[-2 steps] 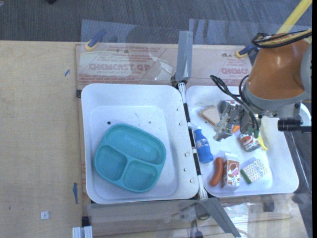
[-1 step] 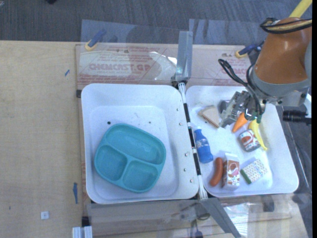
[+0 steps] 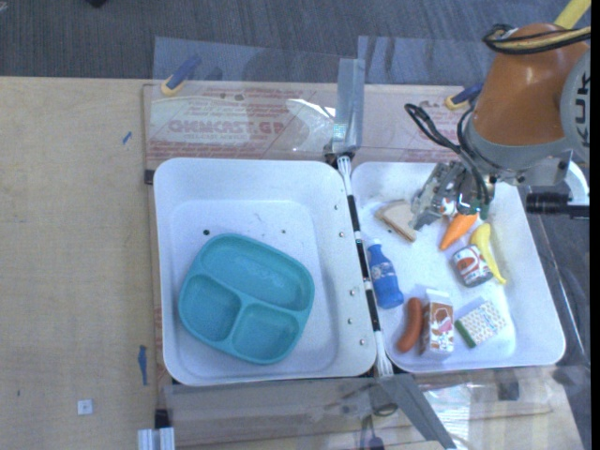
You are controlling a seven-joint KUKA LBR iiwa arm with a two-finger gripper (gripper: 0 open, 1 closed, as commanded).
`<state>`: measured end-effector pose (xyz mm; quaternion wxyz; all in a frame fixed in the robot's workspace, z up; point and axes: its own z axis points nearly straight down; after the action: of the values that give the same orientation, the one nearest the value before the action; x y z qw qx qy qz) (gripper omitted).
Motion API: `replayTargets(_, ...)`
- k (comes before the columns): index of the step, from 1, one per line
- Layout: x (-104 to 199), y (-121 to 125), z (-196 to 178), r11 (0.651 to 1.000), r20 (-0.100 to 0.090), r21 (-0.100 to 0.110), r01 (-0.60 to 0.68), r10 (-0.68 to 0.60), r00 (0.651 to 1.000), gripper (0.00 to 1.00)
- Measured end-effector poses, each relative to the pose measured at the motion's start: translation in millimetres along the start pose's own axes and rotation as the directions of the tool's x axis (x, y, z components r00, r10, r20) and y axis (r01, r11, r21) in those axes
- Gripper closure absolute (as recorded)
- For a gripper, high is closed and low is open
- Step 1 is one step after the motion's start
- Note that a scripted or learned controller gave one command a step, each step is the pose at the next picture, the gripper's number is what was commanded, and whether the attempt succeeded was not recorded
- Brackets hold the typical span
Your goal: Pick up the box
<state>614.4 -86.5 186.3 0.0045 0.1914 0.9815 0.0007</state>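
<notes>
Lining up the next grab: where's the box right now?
The box lies near the front edge of the right bin, between the sausage on its left and a speckled sponge on its right, just below the can.

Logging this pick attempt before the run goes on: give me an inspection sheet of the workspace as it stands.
Surface: wooden bench bearing two shallow white bins, left bin, right bin.
Job's things: small carton box with red and white print lying in the right bin, untouched; a patterned flat packet beside it.
Clutter: teal divided plate in the left bin; blue bottle, sausage, carrot, banana, can, bread slice in the right.
Grippers: gripper at the right bin's far end, above the bread.
Cables: black cable along the wrist.
Surroundings: dark floor.
</notes>
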Motion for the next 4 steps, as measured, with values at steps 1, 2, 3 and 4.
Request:
replayTargets(1,-58.8,-82.8,-9.1,0.949,0.002,0.001,0.314,-0.314,0.949,1.00)
replayTargets(2,-55.6,-53.2,1.1,0.893,-0.003,-0.001,0.450,-0.450,0.893,1.00)
replayTargets(3,-46.4,9.7,3.9,0.836,0.001,-0.002,0.549,-0.549,0.836,1.00)
replayTargets(4,-55.9,-39.6,34.8,0.644,-0.003,-0.004,0.765,-0.765,0.644,1.00)
